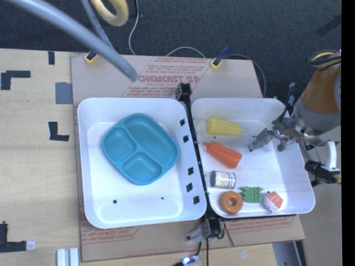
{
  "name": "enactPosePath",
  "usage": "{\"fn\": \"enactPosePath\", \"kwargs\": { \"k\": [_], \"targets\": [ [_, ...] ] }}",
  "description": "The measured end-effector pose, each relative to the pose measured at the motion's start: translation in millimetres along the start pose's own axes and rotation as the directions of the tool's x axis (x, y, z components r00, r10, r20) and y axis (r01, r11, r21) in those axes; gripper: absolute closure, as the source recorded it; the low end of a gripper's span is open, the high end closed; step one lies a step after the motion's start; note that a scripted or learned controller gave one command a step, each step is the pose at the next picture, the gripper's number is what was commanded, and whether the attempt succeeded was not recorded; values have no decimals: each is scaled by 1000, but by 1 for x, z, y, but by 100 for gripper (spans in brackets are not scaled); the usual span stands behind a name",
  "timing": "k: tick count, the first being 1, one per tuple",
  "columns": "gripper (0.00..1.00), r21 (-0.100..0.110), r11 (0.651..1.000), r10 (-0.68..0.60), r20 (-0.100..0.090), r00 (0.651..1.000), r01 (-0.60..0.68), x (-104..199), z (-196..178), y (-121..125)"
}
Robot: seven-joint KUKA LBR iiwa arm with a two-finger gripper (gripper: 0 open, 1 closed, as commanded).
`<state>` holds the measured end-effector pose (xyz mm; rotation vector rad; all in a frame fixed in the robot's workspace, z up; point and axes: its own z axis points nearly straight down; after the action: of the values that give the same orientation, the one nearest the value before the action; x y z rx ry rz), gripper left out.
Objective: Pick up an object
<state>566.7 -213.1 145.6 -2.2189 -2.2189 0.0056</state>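
My gripper hangs over the right side of the right bin, with its two fingers spread and nothing between them. To its left in that bin lie a yellow toy and an orange carrot-like toy. Nearer the front sit a small jar, a brown doughnut, a green toy and a small pink-and-white piece. None of them touches the gripper.
A blue divided plate lies in the left bin. A black divider runs between the bins. The arm's orange band rises at the right. A grey pole crosses the top left.
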Motion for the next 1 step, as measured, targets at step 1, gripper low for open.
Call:
{"fn": "enactPosePath", "kwargs": {
  "k": [1],
  "targets": [
    [0, -4, 1000, -1, 1, 1000, 1, -6, 61, -1]
  ]
}}
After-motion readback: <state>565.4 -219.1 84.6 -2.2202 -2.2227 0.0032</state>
